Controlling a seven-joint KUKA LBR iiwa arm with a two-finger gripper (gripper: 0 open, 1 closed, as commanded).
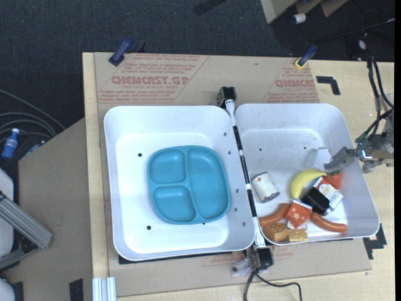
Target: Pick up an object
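The tabletop [94, 168] carries two shallow white bins side by side, with printed brown board showing beyond their far edges. The left bin [125, 130] holds a blue divided plate [188, 184], lying flat near its middle, with three compartments facing up.

The right bin [282, 124] holds all the small things, gathered in its near half. Farthest left among them is a small white cylinder [264, 186] with a red marking, lying on its side close to the wall shared by the bins. Nearer the front, an orange-red sausage [274, 216] lies at a slant, and beside it sit a tan piece [279, 232] and a small yellowish block [298, 234] against the near wall. An orange-red packet [298, 214] lies just right of the sausage. A yellow banana-like fruit [304, 180] curves farther back, touching a black-and-white box [321, 198]. Another sausage [328, 224] lies near the right front corner.

The pincer [338, 159] comes in from the right, over the right side of that bin, just beyond the yellow fruit and the box. Whether it is released or clenched, I cannot tell; nothing is visibly between its fingers.
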